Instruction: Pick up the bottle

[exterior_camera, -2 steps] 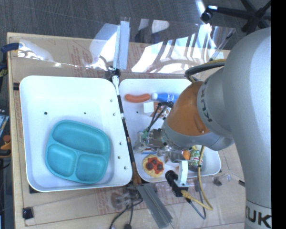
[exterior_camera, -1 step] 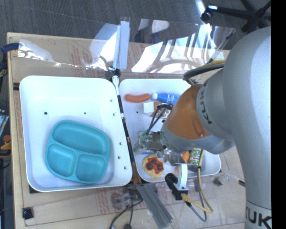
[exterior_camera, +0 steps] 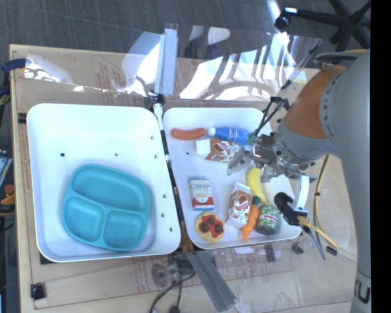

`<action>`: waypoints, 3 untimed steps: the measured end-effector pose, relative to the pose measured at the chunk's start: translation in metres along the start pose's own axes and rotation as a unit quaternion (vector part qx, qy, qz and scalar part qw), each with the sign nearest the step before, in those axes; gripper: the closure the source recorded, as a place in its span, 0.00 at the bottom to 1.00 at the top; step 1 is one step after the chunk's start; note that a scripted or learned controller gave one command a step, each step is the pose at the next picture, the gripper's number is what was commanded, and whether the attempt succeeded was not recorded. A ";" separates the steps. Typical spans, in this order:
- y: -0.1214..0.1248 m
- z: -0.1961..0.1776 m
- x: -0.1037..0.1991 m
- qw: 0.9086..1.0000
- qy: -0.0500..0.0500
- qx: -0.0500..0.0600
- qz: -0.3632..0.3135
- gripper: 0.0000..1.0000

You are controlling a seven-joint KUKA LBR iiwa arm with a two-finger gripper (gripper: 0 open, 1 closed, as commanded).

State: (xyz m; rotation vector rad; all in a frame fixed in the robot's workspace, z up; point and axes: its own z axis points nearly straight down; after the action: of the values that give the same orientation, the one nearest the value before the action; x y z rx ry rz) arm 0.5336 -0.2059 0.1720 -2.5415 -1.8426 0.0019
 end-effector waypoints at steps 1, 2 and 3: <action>-0.052 0.048 0.050 1.000 0.000 0.002 -0.004 0.00; 0.048 0.042 0.083 0.998 0.000 0.001 0.064 0.00; -0.032 0.083 0.090 0.984 -0.001 0.004 0.176 0.00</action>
State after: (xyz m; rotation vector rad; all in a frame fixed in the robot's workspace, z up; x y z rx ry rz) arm 0.5311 -0.1106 0.0891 -2.8206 -1.3653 0.0112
